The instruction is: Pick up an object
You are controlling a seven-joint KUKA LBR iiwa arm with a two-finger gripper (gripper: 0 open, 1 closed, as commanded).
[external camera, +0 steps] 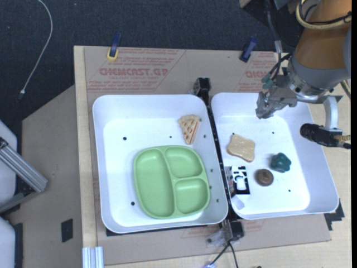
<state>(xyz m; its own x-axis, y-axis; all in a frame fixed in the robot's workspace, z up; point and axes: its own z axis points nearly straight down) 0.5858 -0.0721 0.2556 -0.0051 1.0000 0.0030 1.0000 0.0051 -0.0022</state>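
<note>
Three small objects lie in the right bin (301, 202): a bread slice (241, 147), a teal piece (280, 162) and a brown round thing (264, 177). My gripper (266, 108) hangs at twelve o'clock from the bread (open or closed, I cannot tell). I should descend straight over the bread, centred, away from the bin wall.

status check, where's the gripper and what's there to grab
Gripper over right bin far end, nothing held. Toast slice, teal piece, brown round piece lie loose below. Nothing blocking.
</note>
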